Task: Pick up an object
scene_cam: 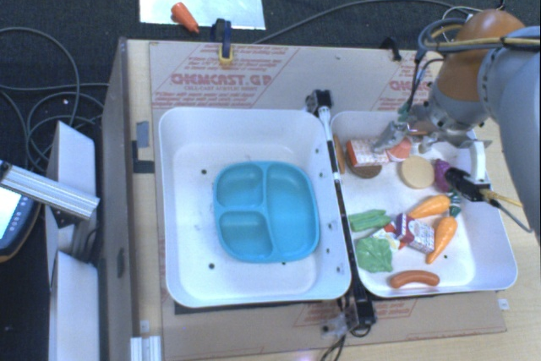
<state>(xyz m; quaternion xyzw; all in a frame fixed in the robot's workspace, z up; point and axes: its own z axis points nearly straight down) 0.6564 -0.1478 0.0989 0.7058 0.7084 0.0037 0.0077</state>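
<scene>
Two shallow white bins sit side by side on a brown board marked with red lettering. The left bin (182, 182) holds a light blue divided plate (266, 210) with three compartments, lying flat near the bin's middle. The right bin (494, 262) carries a scatter of toy food. At its upper left a small red and white carton (365, 153) lies on its side, with a dark brown round piece (367, 172) just below and touching it. A pale tan disc (417, 172) rests to the right of these, and a purple piece (442, 174) sits just beside the disc on its right. Lower down, an orange carrot (430, 206) lies at a slant, and a second carrot (443, 237) lies near it, pointing toward the bin's front. A red and white packet (410, 232) sits between the carrots and a green pea pod (368, 221). A green leafy piece (374, 254) lies below the pod, and a reddish sausage (412, 278) lies along the front of the bin.

The grey arm (507, 72) with its orange band reaches in from the right, and the gripper (399, 139) hangs over the upper part of the right bin, just right of the carton and above the tan disc. Something reddish shows at its tip, but it is too blurred to tell whether the gripper is spread, pressed together or pinching anything
</scene>
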